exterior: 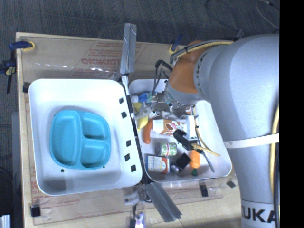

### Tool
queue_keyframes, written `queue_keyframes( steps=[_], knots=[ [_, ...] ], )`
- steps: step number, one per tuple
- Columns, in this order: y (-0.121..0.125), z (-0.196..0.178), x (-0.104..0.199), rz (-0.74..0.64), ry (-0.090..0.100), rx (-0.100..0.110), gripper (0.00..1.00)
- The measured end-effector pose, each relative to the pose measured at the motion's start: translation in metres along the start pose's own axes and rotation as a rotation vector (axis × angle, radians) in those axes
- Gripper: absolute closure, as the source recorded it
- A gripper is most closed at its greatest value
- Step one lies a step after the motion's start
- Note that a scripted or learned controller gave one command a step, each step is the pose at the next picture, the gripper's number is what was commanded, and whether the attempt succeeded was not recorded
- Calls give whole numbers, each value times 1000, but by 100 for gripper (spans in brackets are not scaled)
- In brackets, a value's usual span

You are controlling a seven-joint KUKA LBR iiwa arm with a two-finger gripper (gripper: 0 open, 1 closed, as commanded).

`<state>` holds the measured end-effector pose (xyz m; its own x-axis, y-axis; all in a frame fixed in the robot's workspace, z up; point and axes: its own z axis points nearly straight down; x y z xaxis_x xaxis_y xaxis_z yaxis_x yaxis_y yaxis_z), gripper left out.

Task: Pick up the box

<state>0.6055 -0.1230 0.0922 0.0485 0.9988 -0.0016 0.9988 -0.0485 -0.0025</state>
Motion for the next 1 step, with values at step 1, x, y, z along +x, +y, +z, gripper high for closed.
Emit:
queue_keyframes(
  steps=[1],
  knots=[
    [-47, 2, -4, 108, 1, 3, 0]
  ],
)
